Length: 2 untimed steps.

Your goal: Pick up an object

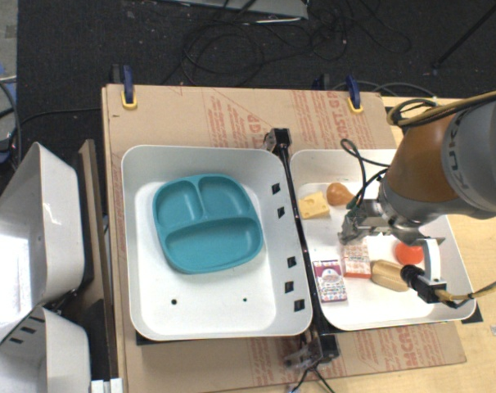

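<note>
Positioned low over the right bin (457, 301), the gripper (356, 228) is seen at the end of the grey arm (469, 158), below the glossy orange band (420, 166); whether anything is pinched cannot be told, since its metal tip is seen from above and blurs into the items beneath it. Black cables are looped from the wrist toward the bin's far wall.

Several small objects are scattered in the right bin. A pale yellow wedge, shaped like a block of cheese (314, 205), is set near the divider, and a rounded, smooth orange-brown piece (339, 193) is placed just beside it. A flat red-and-white packet (356, 262) lies directly under the gripper's tip, apparently touching it. A flat rectangular card box with a pink and white printed face (330, 281) is found near the front left of the bin. A tan, loaf-like rounded object (389, 275) rests beside the packet, and a bright red rounded piece (409, 252) is partly hidden behind the arm.

In the left bin (142, 244), a teal plastic divided plate (207, 223) with rounded corners and three compartments is laid flat. Both bins are made of smooth white plastic and are carried on a bench covered with brown printed cardboard (232, 117).
</note>
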### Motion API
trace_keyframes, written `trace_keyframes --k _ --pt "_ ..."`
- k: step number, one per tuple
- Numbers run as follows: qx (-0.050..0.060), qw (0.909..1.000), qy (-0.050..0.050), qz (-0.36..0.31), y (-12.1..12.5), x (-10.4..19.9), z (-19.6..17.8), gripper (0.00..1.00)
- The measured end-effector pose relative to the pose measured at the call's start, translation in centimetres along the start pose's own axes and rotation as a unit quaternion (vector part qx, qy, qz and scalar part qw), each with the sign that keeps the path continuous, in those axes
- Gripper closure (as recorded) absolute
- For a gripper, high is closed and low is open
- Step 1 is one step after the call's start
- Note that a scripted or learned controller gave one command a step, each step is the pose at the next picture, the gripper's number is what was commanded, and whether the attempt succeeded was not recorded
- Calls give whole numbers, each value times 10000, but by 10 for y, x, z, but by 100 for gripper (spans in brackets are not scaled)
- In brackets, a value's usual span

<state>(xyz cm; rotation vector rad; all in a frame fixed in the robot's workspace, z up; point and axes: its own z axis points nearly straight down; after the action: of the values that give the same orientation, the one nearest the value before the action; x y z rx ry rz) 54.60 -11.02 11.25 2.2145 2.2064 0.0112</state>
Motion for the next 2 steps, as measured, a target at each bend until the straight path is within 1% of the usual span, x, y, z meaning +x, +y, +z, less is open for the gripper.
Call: trace_keyframes --k 1,2 --pt "63 10000 25 -16 0 -5 -43 100" --pt "48 10000 22 -33 7 -4 -106 100"
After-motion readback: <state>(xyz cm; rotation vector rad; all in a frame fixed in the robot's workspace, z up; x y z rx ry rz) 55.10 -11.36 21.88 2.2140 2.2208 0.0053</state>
